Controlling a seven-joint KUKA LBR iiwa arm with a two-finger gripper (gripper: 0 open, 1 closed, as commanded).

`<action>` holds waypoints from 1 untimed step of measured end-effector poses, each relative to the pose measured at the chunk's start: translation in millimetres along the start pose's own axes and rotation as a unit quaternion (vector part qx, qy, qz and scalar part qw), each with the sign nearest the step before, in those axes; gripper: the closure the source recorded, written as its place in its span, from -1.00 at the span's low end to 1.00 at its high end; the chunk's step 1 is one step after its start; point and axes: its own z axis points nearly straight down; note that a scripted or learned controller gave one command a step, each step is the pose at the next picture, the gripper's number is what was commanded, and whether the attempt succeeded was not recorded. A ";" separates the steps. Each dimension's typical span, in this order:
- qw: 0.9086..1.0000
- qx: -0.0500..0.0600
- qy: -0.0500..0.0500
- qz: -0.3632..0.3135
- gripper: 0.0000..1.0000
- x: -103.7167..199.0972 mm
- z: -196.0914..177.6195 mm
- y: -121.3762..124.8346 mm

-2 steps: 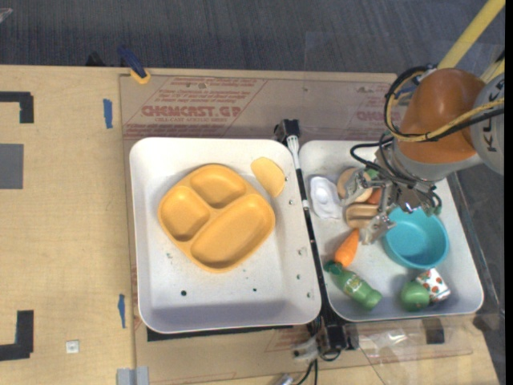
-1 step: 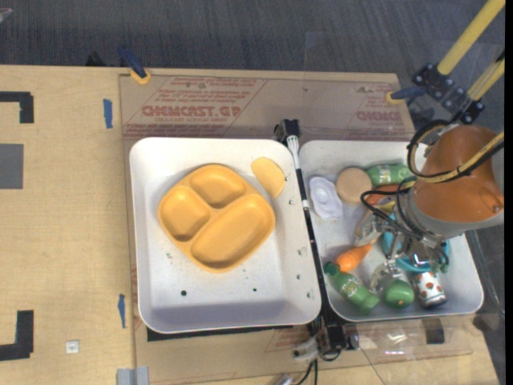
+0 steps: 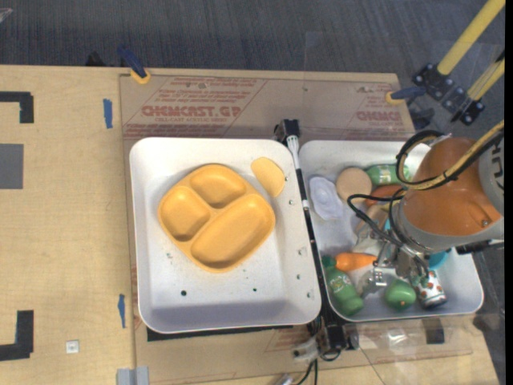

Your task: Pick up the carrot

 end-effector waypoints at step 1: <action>0.994 -0.001 0.001 0.106 -1.00 5.7 0.1 -7.4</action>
